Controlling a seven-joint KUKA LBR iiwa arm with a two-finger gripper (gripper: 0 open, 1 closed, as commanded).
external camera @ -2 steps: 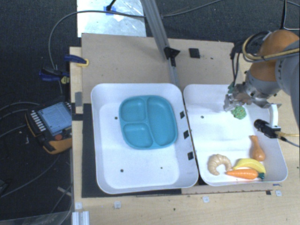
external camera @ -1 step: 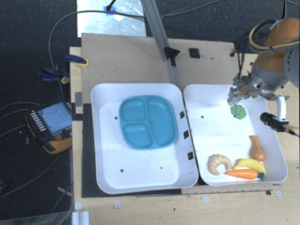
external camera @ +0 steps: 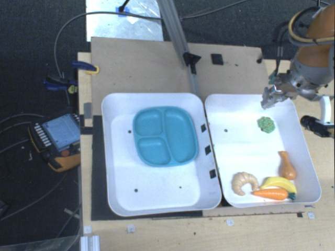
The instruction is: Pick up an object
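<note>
In the right bin (external camera: 246,140) lie a green broccoli floret (external camera: 266,124), a brown drumstick-shaped piece (external camera: 286,164), a tan croissant (external camera: 245,182), a yellow banana (external camera: 279,183) and an orange carrot (external camera: 270,194). My gripper (external camera: 270,97) hangs over the bin's far right corner, just above and beyond the broccoli, apart from it. Nothing shows between its fingers.
The left bin (external camera: 157,192) holds a blue divided plate (external camera: 165,135). A grey pole (external camera: 175,22) slants across the bench behind the bins. Cables, clamps and a small device (external camera: 57,135) lie off the bench to the left.
</note>
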